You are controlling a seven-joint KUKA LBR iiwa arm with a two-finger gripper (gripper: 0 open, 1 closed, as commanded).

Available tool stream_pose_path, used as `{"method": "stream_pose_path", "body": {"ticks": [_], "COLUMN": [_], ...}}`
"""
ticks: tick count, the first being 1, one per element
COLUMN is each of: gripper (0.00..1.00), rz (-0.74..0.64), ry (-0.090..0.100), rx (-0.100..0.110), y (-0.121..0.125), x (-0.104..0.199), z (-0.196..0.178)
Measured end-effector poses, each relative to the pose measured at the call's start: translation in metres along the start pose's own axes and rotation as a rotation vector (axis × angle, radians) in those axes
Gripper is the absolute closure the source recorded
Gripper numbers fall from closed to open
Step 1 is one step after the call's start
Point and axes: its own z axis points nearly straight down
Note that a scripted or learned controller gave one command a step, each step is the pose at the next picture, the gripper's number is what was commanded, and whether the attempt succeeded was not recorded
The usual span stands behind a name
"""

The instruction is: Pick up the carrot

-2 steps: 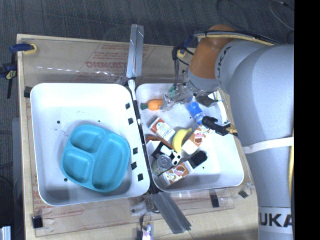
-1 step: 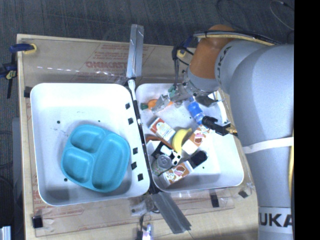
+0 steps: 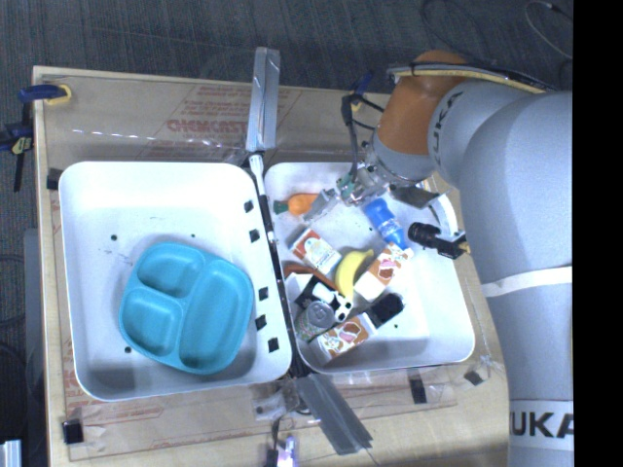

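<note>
The carrot (image 3: 303,202) is a small orange piece lying at the far left corner of the right bin (image 3: 448,331), with a green bit beside it. My gripper (image 3: 343,191) sits just to the carrot's right, low over the bin's far end, below the orange wrist band. Its metal fingers point toward the carrot, and the carrot lies beside them rather than clearly between them.
The right bin also holds a blue bottle (image 3: 384,219), a banana (image 3: 349,269), snack boxes (image 3: 317,252), a can (image 3: 316,316) and a black item (image 3: 386,308). A blue divided plate (image 3: 187,305) lies in the left bin (image 3: 88,212). My arm covers the right side.
</note>
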Motion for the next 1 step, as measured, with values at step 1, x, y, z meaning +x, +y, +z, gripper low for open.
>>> {"method": "stream_pose_path", "body": {"ticks": [1], "gripper": [0.00], "rz": [-0.284], "ry": [0.005], "rx": [0.008], "y": [0.0176], "x": [0.0483], "z": [0.0065]}}
